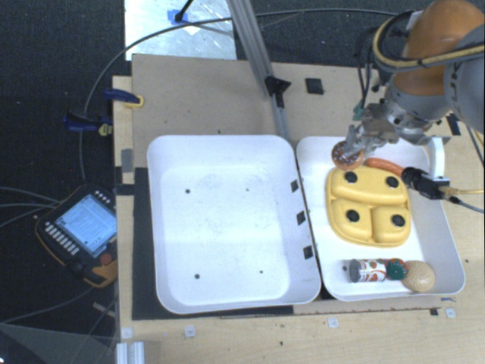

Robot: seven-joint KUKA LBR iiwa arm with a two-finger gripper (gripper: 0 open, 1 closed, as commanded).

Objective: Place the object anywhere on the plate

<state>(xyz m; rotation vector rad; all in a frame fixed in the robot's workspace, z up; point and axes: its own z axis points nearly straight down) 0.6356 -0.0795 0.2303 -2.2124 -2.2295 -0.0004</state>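
A yellow plate [369, 207] with three compartments lies in the right bin [447, 241]. Just beyond its far left corner sits a small round brown object [343, 156], with an orange carrot-like piece [385, 165] to its right along the plate's far rim. My gripper [358, 144] hangs directly over the brown object, at or just above it. Whether it grips the object is hidden by the wrist.
At the near end of the right bin lie a small red-and-white bottle [370, 271] and a beige round item [419, 276]. The left bin [163, 203] stands beside it. A black cable plug [424, 182] hangs over the plate's far right corner.
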